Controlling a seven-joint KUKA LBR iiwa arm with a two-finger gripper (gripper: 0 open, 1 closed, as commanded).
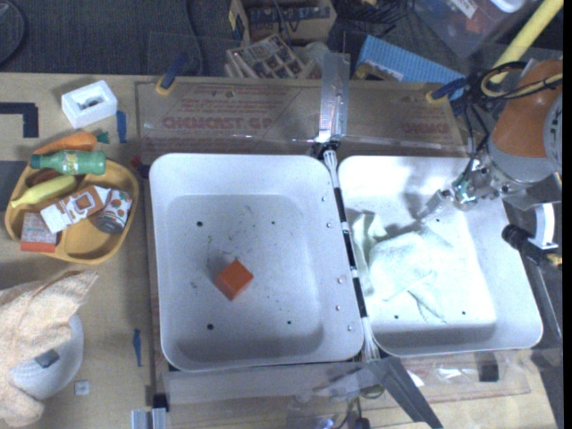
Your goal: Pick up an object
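An orange cube (234, 278) lies in the left white bin (179, 195), a little left of its middle. A crumpled white cloth (407, 264) with a pale green edge lies in the right bin (509, 329). The grey arm with its orange band (523, 128) comes in from the right. My gripper (463, 190) hangs over the far right part of the right bin, above and to the right of the cloth and far from the cube. I see nothing held in it.
A yellow bowl (89, 248) with toy food and a green bottle stands left of the bins. A beige cloth (40, 315) lies at the front left. Clear panels (232, 114) line the far side, and a divider rail (344, 239) separates the bins.
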